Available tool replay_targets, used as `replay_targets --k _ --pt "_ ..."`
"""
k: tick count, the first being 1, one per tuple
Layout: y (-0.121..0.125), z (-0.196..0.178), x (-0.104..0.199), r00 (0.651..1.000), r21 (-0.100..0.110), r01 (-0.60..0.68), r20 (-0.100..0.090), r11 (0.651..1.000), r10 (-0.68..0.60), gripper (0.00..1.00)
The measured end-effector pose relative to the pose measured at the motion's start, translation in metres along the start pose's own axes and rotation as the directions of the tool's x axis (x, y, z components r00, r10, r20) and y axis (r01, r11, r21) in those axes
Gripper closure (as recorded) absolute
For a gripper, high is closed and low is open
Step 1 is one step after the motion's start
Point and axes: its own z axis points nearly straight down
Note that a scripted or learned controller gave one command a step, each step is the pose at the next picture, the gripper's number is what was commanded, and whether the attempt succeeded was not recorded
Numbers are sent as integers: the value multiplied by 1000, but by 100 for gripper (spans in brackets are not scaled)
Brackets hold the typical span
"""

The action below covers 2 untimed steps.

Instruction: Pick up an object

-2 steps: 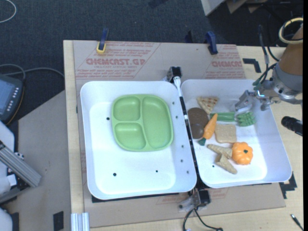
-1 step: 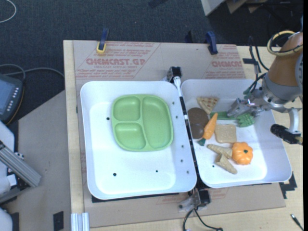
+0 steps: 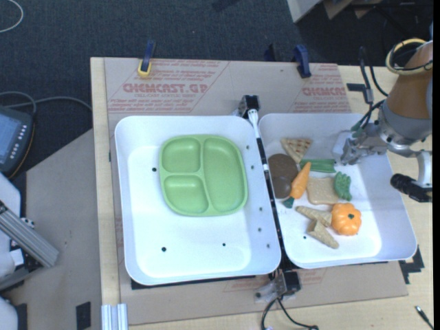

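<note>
Claw — grip unreadable — hangs over the right bin; board reads "CHEMCAST GP".

1. The arm is cut off by the right edge, so its upper links are out of frame.
2. The gripper is too small and blurred to tell how its fingers stand.
3. The brown piece is partly covered by the carrot.
4. The dark screen at the left edge is cut off.
5. The desk print is only partly readable.
</note>
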Motion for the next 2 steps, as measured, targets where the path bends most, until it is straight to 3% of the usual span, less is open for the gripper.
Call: replay_targets --k 2 --pt "9 -117 9 1000 -9 0 5 1000 0 100"
